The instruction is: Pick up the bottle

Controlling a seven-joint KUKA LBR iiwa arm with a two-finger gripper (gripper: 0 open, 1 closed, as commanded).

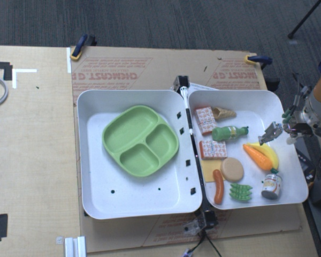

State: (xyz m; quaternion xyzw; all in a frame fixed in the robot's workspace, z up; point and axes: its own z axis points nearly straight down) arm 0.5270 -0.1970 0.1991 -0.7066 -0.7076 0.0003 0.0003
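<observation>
The bottle (pixel 229 133) is green and lies on its side in the middle of the right bin (pixel 289 197), with its cap pointing right. My gripper (pixel 276 124) hangs over the right bin's right rim, well to the right of the bottle and apart from it. Its fingers (pixel 267 135) stand open with nothing between them. The lower fingertip sits just above the orange carrot (pixel 255 157) and the banana (pixel 269 153).
Around the bottle lie two red-and-white boxes (pixel 205 119) (pixel 213 150), a cone (pixel 223 112), a round bun (pixel 232 169), a sausage (pixel 218 186), a pea pod (pixel 241 191) and a small can (pixel 271 186). The left bin (pixel 96 197) holds a green divided plate (pixel 140 140).
</observation>
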